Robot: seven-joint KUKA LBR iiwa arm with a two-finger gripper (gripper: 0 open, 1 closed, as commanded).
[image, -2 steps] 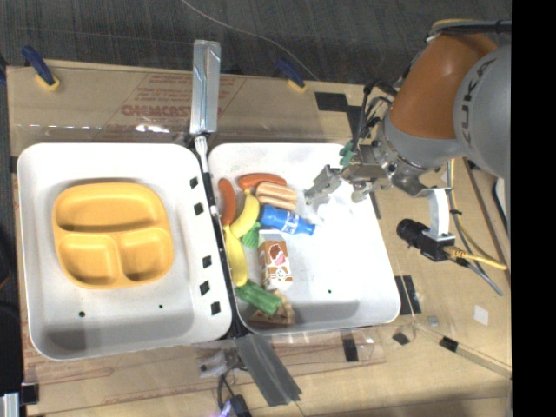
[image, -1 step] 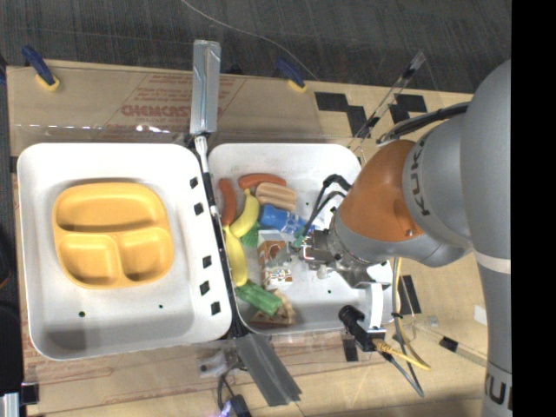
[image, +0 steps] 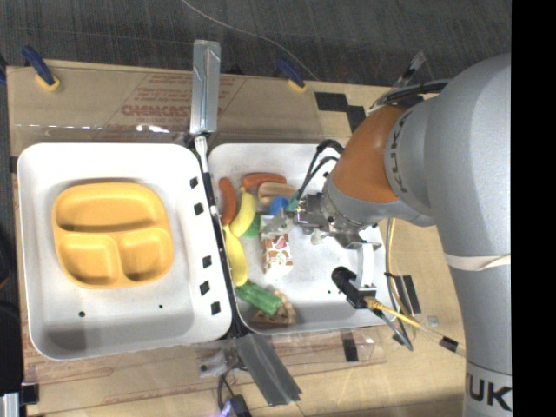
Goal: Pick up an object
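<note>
Hovering over the right bin, claw near a banana

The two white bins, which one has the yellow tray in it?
The left bin holds the yellow divided tray. The right bin holds toy food instead, with the arm over it.

A: Left bin?
B: White, with a plain yellow divided tray.
A: Right bin?
B: White. A yellow banana, an orange-red sausage at its twelve o'clock, a green item at six, and a white carton with red-orange print at three.
A: Arm?
B: Grey, with an orange band.
</note>
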